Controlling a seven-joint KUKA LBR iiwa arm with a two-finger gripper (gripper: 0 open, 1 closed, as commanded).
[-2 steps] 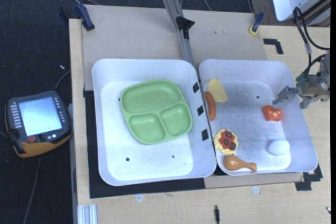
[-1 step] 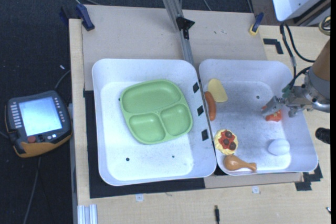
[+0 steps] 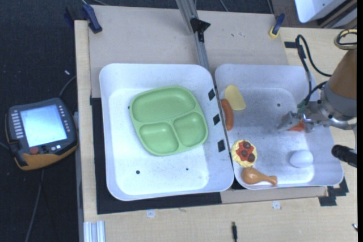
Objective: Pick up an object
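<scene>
- At the right of the frame we see the grey arm reach in over the right-hand white bin, its tool low at the bin's right side.
- We find a small red-orange object right at the tool's tip; whether the tool is apart, together or clamped on that piece, we cannot tell from this slant.
- Below the tool, near the bin's lower right corner, a white egg-shaped object lies apart from it.
- Along the bin's left wall we see a yellow chip-like piece at the top, with a red-orange sausage just beside it.
- Lower on that side sits a small round pizza toy, and below it a tan drumstick at the bin's bottom edge.
- In the left-hand white bin, at the centre of the frame, a green divided plate lies flat.
- Both bins rest on the pale wooden counter; at the far left of the frame a control pendant with a lit screen lies on the dark floor.
</scene>
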